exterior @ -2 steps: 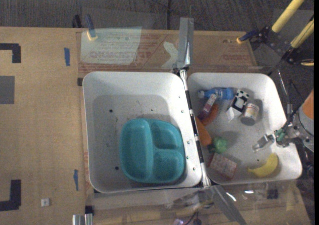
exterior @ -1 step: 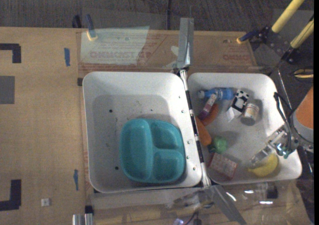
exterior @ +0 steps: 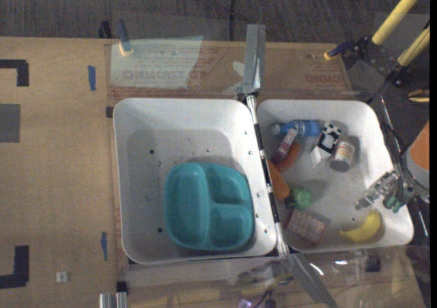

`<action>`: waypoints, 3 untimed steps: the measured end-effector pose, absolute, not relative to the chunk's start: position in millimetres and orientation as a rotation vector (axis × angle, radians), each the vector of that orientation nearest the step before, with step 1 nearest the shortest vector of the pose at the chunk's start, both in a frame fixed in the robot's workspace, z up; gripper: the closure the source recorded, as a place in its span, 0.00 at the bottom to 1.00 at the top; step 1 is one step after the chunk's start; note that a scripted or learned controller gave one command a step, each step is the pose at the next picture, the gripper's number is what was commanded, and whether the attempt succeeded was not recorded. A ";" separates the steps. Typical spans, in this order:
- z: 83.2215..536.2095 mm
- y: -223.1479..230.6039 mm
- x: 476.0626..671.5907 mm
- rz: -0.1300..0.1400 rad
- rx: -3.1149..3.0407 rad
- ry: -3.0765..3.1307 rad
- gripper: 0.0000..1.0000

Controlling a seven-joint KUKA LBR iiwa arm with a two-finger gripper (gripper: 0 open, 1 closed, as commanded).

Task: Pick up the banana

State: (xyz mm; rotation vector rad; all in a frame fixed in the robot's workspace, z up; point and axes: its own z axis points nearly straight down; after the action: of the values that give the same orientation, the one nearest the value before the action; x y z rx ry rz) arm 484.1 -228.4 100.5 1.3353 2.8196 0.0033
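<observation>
An overhead, slanted view of a tan worktop (exterior: 54, 184) carrying two shallow white bins side by side. The left bin (exterior: 136, 129) holds a teal plastic tray (exterior: 208, 207) with three compartments, lying flat toward the bin's near right corner. The right bin (exterior: 362, 119) holds a scatter of small things. The banana (exterior: 363, 227), yellow and curved, lies in the near right corner of this bin, close to the bin's right wall. Just above it, at the right wall, is the tool (exterior: 377, 192), a small metallic piece with green parts beside it, reaching in from the right edge; it sits near the banana but apart from it, with nothing seen between its fingers, and whether those fingers are wide or narrow cannot be told at this size. A sliver of the arm's orange band (exterior: 423, 156) shows at the right edge. Elsewhere in the right bin: a blue bottle (exterior: 300, 128) lying near the far wall, a black-and-white object (exterior: 329, 137) beside it, a small can (exterior: 343, 154) on its side, a reddish-orange item (exterior: 287, 151) near the left wall, a green round object (exterior: 301, 197) toward the middle, and a pinkish box (exterior: 306, 226) lying flat near the front. Behind the bins lies flat cardboard (exterior: 164, 67) with faint print.
</observation>
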 end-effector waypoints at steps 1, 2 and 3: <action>100.3 -228.4 484.0 0.003 1.335 2.820 0.00; 88.3 -222.2 482.8 0.008 1.646 2.666 0.00; 100.1 -225.7 484.9 0.006 1.645 2.651 1.00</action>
State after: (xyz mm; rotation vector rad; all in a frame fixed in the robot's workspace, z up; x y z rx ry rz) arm 484.9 -225.7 100.1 1.6450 2.6513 0.0063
